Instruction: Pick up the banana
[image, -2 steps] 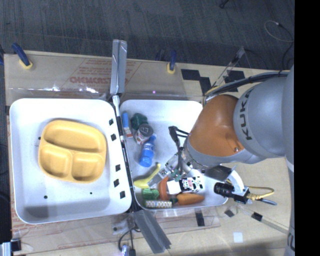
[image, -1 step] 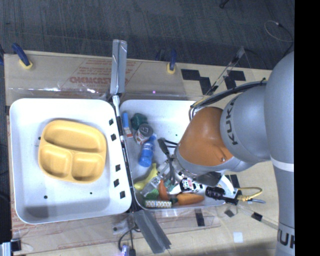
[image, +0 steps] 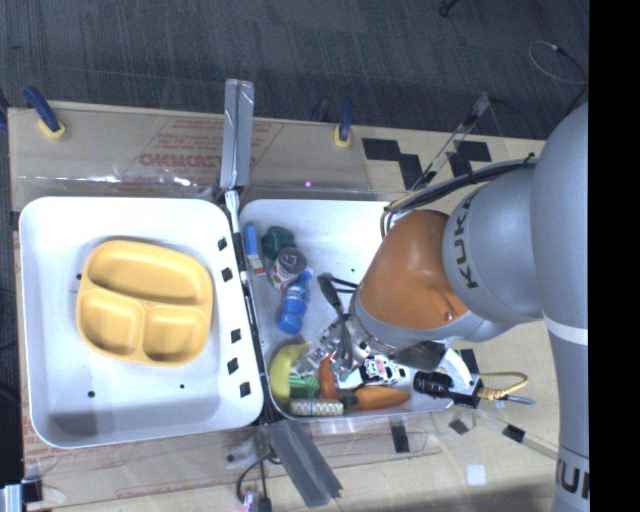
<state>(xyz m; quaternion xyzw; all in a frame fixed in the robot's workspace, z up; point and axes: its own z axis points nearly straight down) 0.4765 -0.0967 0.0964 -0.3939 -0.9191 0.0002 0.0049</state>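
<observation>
Two white bins sit side by side, the right bin (image: 300, 215) holding the banana (image: 284, 366) at its lower left corner beside the gripper (image: 335, 358), while "KU" reads on the grey arm (image: 520, 260).

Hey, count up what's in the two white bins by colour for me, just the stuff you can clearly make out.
Yellow: 2, the divided tray in the left bin and the banana in the right bin.
Blue: 1, the bottle.
Orange: 1, the carrot.
Total: 4. More small items lie beside the pincer, too cluttered to sort.
</observation>
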